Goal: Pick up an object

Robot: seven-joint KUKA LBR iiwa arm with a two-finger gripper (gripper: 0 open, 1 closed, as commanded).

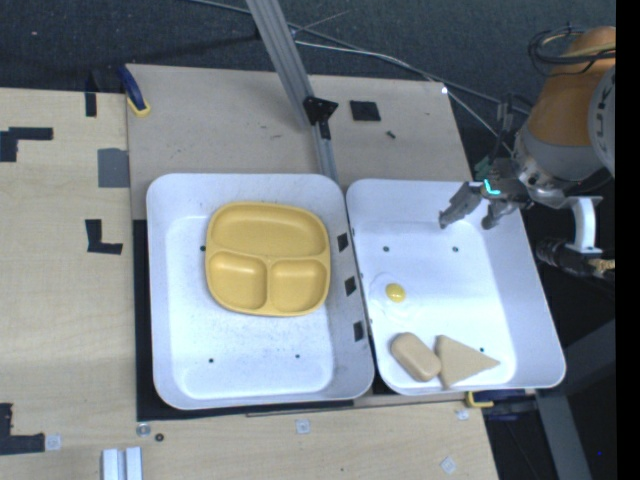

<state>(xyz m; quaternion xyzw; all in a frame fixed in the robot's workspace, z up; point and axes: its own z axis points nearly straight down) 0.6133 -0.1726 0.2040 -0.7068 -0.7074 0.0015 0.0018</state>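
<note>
The gripper (472, 211) hangs over the far right corner of the right bin (520, 268), its 2 fingers (455, 210) spread apart with nothing between them; bare white bin floor shows in the gap. The grey arm (570, 118) with its orange band reaches in from behind and to the right of the fingers. Ahead of the fingertips and toward the near side of the same bin lies a small yellow ball (395, 292), well apart from them and a little to their left in the view. Farther still from the fingers, against the bin's near wall, sit 2 tan pieces touching one another: a rounded tan block (414, 356) and, just to its right, a tan wedge (463, 359). None of these 3 things touches the gripper. Well off to the left of the fingers, across the divide between the bins, the left bin (180, 298) holds a yellow divided plate (268, 258) with 3 compartments, lying flat in the bin's far half. A grey metal pole (290, 63) crosses the bench beyond the 2 bins, up and left of the fingers.
</note>
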